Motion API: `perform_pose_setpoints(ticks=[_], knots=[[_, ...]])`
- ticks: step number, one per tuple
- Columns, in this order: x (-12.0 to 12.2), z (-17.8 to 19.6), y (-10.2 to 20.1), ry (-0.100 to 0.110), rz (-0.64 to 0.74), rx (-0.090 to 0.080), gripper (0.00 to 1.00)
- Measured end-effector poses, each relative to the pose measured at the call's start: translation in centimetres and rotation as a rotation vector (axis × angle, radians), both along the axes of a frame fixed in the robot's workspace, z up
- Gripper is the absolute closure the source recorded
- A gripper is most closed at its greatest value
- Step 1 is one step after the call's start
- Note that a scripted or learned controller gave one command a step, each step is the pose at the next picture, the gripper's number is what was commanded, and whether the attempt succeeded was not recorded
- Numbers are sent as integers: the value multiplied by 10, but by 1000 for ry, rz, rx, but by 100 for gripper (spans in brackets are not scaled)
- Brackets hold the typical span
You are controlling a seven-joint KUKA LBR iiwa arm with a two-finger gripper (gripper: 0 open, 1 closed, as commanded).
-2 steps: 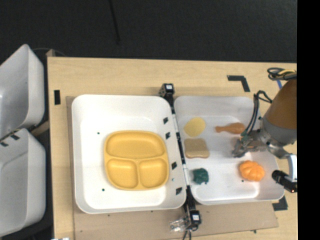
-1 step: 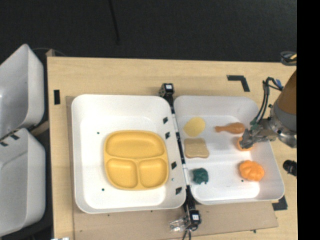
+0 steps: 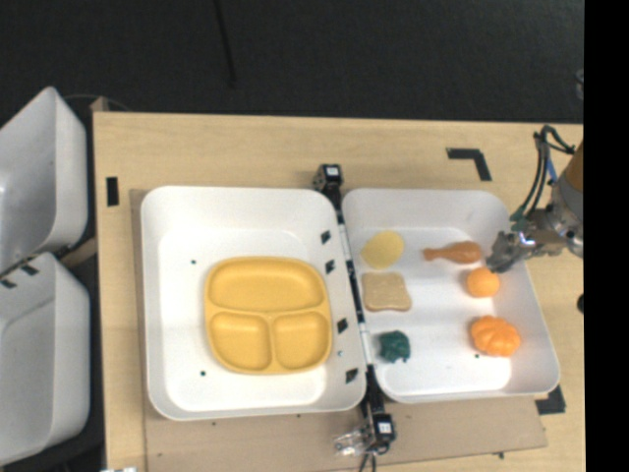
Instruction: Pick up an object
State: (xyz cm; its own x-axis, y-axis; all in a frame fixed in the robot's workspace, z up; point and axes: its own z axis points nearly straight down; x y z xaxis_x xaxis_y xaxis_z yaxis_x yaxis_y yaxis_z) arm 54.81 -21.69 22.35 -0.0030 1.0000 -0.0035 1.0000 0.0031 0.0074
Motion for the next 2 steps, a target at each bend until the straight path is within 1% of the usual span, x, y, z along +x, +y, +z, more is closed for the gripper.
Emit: perform_pose_setpoints(ticks=[1,2], knots=[[6,44,-4,3,1,0,100],[9,51,49,5,4,4,100]])
